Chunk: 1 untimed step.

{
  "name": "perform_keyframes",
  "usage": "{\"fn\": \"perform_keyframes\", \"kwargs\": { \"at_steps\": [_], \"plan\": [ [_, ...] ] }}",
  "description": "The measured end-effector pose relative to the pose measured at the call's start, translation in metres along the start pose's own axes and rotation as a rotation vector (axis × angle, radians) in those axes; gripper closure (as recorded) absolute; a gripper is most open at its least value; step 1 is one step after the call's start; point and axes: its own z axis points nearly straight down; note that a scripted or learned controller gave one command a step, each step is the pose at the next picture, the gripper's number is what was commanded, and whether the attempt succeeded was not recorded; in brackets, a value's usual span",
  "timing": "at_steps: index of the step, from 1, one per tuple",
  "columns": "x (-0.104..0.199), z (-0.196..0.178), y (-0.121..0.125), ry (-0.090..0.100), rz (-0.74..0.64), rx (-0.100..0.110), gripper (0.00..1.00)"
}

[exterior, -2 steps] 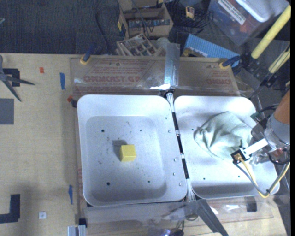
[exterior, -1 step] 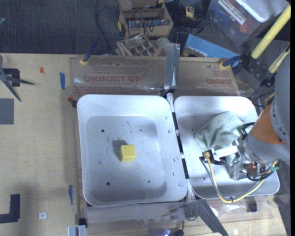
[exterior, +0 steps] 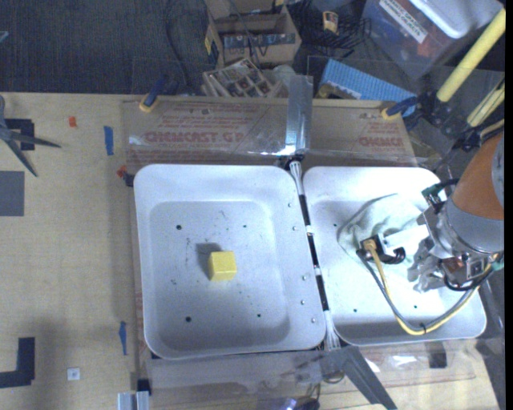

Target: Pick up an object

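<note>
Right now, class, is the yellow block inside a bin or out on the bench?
Inside. The yellow block rests on the floor of the left bin, well within its raised white rim.

Red print on the cardboard sheet (exterior: 210,133) behind the left bin (exterior: 152,240): reads roughly "CHEMCAST G…" (last letters blurred, cut off by the silver tape (exterior: 298,116)). More red print on the cardboard (exterior: 385,141) behind the right bin (exterior: 321,200), same style, too faint and blurred to read. White lettering on a dark-bordered label (exterior: 398,18) at the top right, too small to make out. Small tag (exterior: 329,18) near the top centre, unreadable.
</note>
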Motion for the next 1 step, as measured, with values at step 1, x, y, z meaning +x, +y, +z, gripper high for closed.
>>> {"fn": "perform_keyframes", "kwargs": {
  "at_steps": [1],
  "plan": [
    [0.0915,-0.1091,0.0245,0.0,-0.33,-0.003,1.0]
  ]
}}
